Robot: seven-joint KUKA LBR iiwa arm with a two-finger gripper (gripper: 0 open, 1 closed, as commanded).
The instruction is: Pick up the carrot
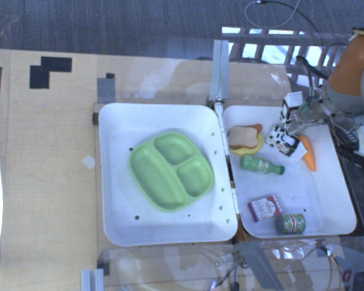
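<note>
While arm hovers, one carrot (307, 153), one bottle (261, 164), one can (290, 223), one plate (171, 171).

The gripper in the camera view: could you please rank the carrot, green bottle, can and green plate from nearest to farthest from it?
From the gripper:
1. carrot, just below it
2. green bottle, mid right bin
3. can, right bin's near edge
4. green plate, left bin
</note>
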